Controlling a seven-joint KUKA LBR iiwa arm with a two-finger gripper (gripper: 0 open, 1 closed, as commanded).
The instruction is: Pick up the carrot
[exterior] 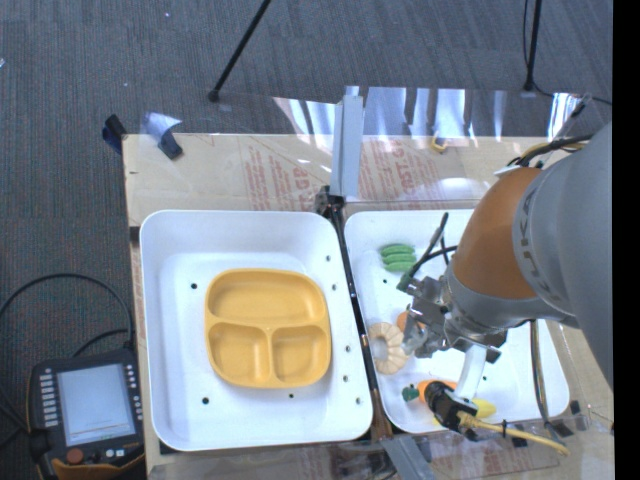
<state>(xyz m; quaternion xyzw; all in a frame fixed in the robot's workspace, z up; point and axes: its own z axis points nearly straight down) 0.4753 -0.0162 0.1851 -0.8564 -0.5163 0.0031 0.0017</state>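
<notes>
My arm hangs over the right bin [520, 388], and my claw [425, 323] sits low near that bin's left side, in a dark cluster of wrist hardware and cables. I cannot tell how it is set or whether anything is in it; the mechanism itself blocks that from above.

The carrot [432, 389], as I judge it, is the small orange piece with a green tip lying near the bin's front edge, just ahead of my wrist and beside a yellow item [483, 407]. A pale ridged toy [386, 347] rests close to the divider, and a green piece [397, 257] lies toward the back. A second orange speck shows right by my claw, too hidden to name.

To do this step well, I should move toward the front edge, centre over the orange body rather than the green tip, and line up across its narrow width. I should descend slowly, since the front wall and the yellow item leave little room, and close only once the carrot sits squarely in between.

The left bin [170, 268] holds 1 yellow divided plate [268, 326], which plays no part here.
</notes>
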